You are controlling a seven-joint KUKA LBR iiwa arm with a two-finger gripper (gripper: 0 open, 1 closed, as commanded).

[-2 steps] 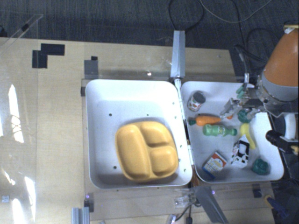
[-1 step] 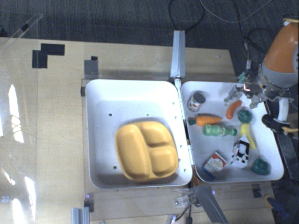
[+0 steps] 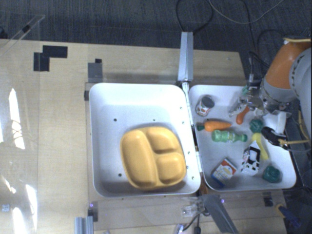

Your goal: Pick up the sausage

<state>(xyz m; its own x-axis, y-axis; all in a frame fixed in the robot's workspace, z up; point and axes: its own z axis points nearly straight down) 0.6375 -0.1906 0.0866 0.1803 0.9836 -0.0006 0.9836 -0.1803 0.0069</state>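
my gripper [image 3: 245,105] hangs at the top right of the right bin [image 3: 287,179], right over the sausage [image 3: 241,116]; can't tell what my grip is doing; best bet is dropping straight down, straddling its short width, clear of the carrot [image 3: 218,126].

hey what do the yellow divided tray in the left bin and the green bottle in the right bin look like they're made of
The yellow divided tray looks like moulded plastic with a matte finish: rounded compartments, even colour, soft highlights. The green bottle lying on its side looks like glossy plastic, probably a toy, judging by its small bright glints. Neither can be confirmed from this view.
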